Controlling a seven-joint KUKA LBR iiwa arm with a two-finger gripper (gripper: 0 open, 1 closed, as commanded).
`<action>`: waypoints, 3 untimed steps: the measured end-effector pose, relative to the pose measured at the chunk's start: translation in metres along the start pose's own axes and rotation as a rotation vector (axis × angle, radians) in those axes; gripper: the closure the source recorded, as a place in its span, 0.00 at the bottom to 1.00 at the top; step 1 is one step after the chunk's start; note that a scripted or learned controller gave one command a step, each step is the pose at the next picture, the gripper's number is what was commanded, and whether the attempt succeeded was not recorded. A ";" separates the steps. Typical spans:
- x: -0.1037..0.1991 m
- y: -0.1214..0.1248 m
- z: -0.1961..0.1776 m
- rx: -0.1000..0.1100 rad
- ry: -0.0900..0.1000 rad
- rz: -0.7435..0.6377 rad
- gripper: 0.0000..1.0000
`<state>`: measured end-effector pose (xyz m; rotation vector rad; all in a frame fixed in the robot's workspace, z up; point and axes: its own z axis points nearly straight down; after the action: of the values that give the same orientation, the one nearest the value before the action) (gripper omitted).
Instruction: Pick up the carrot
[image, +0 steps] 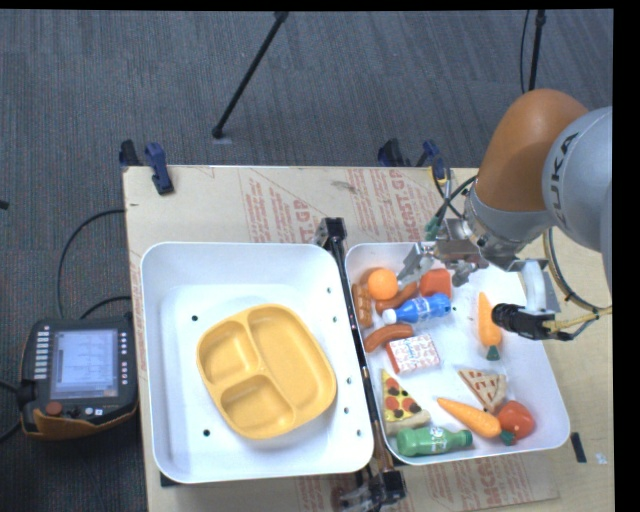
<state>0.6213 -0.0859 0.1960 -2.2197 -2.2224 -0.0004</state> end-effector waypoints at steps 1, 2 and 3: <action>-0.008 0.021 0.080 -0.002 0.001 0.129 0.00; 0.003 0.022 0.109 0.004 0.000 0.370 0.00; 0.003 0.021 0.098 0.010 0.000 0.368 1.00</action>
<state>0.6425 -0.0830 0.0975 -2.5827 -1.7743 0.0105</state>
